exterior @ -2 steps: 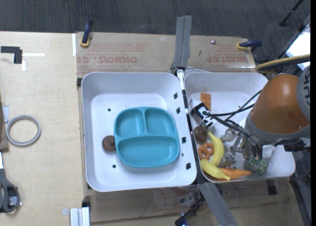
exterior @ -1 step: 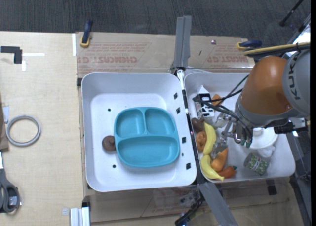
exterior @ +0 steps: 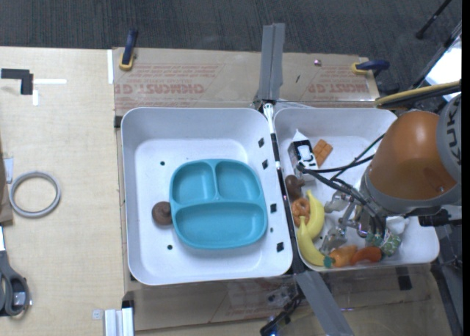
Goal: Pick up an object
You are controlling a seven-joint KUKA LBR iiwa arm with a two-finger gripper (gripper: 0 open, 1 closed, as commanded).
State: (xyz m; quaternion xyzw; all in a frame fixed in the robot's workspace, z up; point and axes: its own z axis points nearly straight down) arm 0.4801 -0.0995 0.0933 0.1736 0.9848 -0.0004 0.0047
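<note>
1. Clutter is judged to be the main hazard: in the right-hand shallow white bin [exterior: 345, 118] a curved yellow plastic banana [exterior: 311, 235], an orange carrot-like toy [exterior: 358, 255], an orange pretzel-shaped piece [exterior: 299, 208] and a small brown rounded item [exterior: 293, 183] are packed near one another along the left and near walls, so two things could be nudged or caught at once, or one could be pushed aside instead of being taken.
2. A slip is also thought likely, because the banana's rounded, smooth body could roll out from a pinch set off its middle.
3. The bin's near wall is close to the toys, and a collision with it could be caused by a descent too far forward.
4. The two-finger gripper [exterior: 344, 226] is seen low over the near part of the right bin, just beside the banana and above the carrot, with dark cables trailing across it.
5. The grey arm with its orange band [exterior: 411, 157] is reached in from the right and bent steeply downward, so that much of the bin is covered.
6. Whether the fingers are spread or pressed together cannot be told; nothing is clearly seen between them.
7. In the left bin [exterior: 139, 202] a teal divided plastic plate [exterior: 218, 204] and a small brown round piece [exterior: 161, 213] are lying well apart from the gripper.
</note>
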